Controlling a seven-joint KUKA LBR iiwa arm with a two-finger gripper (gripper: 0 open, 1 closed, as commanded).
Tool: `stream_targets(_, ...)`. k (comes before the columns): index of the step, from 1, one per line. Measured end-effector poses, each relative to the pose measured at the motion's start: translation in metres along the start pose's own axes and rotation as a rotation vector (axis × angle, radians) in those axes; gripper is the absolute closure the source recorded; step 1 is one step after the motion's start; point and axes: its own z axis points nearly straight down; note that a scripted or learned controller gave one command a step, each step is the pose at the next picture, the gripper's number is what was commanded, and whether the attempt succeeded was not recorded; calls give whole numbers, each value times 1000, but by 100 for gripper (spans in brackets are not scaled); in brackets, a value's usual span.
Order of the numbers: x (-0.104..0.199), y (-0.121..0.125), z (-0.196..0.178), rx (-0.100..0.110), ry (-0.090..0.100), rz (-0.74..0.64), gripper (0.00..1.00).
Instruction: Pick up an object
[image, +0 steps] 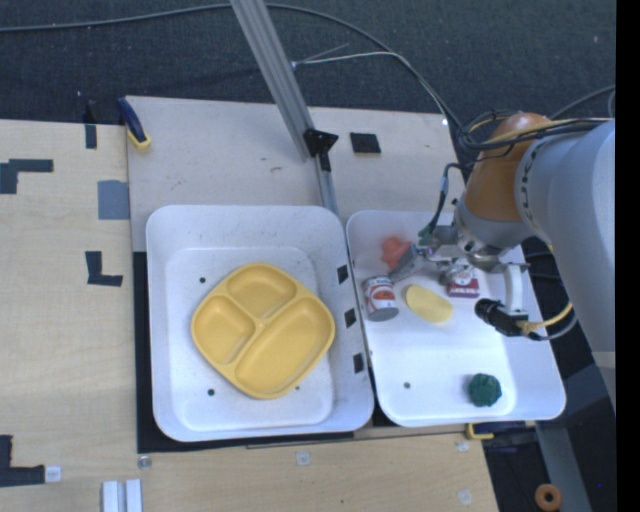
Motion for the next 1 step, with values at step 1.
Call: stream_targets(1,-1,-1,-12,5,-3,-1,100)
